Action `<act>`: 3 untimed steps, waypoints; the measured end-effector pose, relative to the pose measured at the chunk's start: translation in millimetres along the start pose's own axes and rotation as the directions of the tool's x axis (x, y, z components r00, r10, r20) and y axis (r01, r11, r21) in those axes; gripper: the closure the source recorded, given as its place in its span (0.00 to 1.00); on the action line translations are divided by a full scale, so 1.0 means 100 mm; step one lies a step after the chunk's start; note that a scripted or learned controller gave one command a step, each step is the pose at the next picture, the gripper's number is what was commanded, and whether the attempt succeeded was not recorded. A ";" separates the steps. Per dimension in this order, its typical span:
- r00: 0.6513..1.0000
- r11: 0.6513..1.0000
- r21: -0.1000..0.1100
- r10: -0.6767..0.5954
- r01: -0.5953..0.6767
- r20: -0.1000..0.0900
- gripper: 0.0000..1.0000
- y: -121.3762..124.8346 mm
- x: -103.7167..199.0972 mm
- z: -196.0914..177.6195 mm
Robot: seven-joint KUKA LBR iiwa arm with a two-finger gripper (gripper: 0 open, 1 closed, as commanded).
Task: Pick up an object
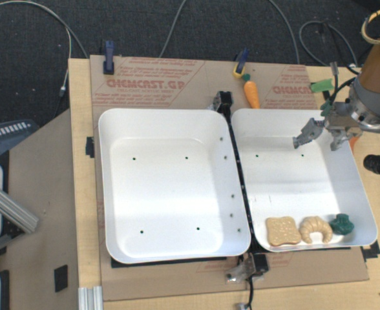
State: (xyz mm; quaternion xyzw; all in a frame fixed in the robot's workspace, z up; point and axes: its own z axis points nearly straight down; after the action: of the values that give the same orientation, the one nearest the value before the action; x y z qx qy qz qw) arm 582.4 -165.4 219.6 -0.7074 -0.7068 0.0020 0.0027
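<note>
My gripper (320, 137) hangs over the far right part of the right bin (287, 179), its two grey fingers spread apart with nothing between them. Three toy foods lie along the near edge of that bin: a tan cracker-like square (282, 230), a beige croissant (316, 229) and a small dark green piece (342, 224). They are well below the gripper in the view, apart from it. An orange carrot (251, 93) lies on the cardboard behind the bins.
The left bin (167, 183) sits beside the right one, a black divider (235, 166) between them. Blue clamps (108, 55) hold the cardboard at the back. Cables run across the dark floor behind the bench.
</note>
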 end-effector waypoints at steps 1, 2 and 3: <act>1.000 1.000 -0.007 -0.001 0.001 0.001 0.00 0.01 0.00 -0.04; 1.000 1.000 -0.002 -0.001 0.001 0.000 0.00 0.04 -0.04 0.58; 1.000 1.000 -0.003 -0.001 0.001 0.000 0.00 -0.02 0.00 1.01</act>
State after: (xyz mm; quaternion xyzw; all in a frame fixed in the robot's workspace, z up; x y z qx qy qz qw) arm 580.2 -165.5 118.2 -0.7069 -0.7073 0.0009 0.0015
